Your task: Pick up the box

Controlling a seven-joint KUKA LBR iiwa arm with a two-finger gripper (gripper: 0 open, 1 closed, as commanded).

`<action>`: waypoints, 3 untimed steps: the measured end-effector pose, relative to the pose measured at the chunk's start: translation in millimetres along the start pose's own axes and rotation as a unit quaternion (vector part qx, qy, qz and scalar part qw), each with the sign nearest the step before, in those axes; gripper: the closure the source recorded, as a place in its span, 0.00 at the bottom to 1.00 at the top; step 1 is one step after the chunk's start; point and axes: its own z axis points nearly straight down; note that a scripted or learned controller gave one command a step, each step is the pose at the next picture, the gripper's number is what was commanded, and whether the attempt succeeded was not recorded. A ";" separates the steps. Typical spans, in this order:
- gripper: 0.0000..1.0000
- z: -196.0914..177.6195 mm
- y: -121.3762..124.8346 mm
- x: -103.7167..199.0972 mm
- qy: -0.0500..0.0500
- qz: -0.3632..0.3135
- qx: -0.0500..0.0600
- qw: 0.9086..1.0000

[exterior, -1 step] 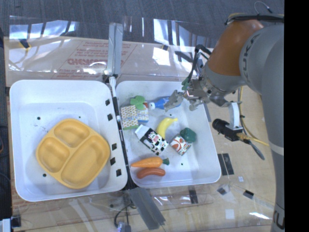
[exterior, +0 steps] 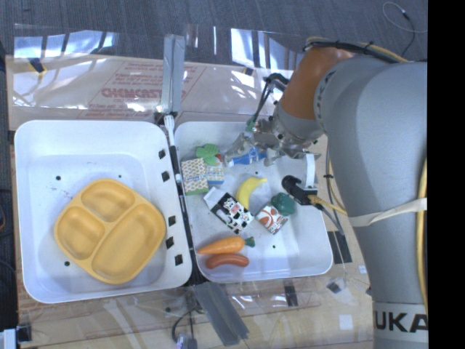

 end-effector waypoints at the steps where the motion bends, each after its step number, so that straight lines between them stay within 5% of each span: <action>1: 0.00 -92.8 15.6 -14.8 0.000 -0.040 0.005 0.999; 2: 0.00 -15.0 21.1 -16.9 -0.003 -0.088 -0.006 0.996; 3: 0.00 -8.4 9.6 -17.8 -0.006 -0.118 -0.012 0.993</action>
